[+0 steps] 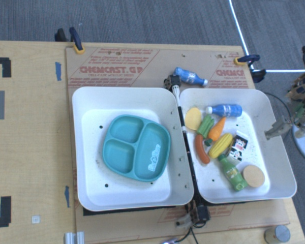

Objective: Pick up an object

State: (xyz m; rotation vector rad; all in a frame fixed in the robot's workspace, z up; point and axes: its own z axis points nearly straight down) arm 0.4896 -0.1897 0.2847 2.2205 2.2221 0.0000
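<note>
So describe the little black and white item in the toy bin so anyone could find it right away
Start at the right white bin, the one full of toy food. Near its middle, right of the yellow corn, lies a small black-and-white box. It is the only boxy, black-and-white piece among coloured, rounded toys.

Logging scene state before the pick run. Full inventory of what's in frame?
Bins: 2, white, side by side on the bench; left, right.
Tray: 1, teal, three compartments, in the left bin.
Bottle: 1, blue with white cap, right bin, far side.
Lemon: 1, yellow, right bin, far left.
Carrot: 1, orange, right bin.
Green piece: 1, green, beside the carrot.
Corn: 1, yellow, right bin middle.
Sausage: 1, red-orange, right bin, left side.
Card: 1, black and white, right of the corn.
Green bottle: 1, green, right bin, near side.
Disc: 1, tan, beside the green bottle.
Second bottle: 1, blue, on the board beyond the bins.
Clamps: 2, orange-tipped, at the board's far corners.
Gripper: 1, grey, at the right bin's right rim.
</note>
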